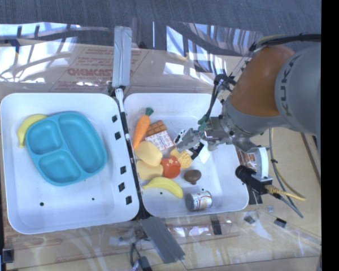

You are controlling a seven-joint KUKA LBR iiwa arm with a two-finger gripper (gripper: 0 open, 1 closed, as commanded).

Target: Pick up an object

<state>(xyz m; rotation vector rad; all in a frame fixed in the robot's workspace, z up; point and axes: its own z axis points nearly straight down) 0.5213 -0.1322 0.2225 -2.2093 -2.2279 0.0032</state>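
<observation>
While the arm (282, 89) reached in from the right side of the frame, two white bins lay side by side on the bench. At the left of the frame, the left bin (22, 208) held a blue divided plate (65, 147), which lay tilted in its upper half. A yellow banana (27, 125) touched the upper left edge of this plate and was partly hidden under it.

In the middle of the frame, the right bin (231, 199) held a crowded group of toy foods near its left wall. An orange carrot (141, 129) with a green top lay at a slant in the upper left part. Just beside it was a brown wafer-like block (157, 133). Below them a pale yellow piece (148, 154) touched a red tomato (170, 167), and a small corn-like yellow piece (183, 159) was just beside the tomato. A second banana (165, 186) lay along the lower part, near a dark brown round thing (192, 176). A small can (199, 201) lay on its side near the lower wall.

The gripper (187, 143) hung above the centre of the right bin, just over the corn piece and the tomato, so it covered some of the things under it. Its dark and light parts mixed together in the view, and I could not tell whether it was wide or narrow, or whether it held something.
</observation>
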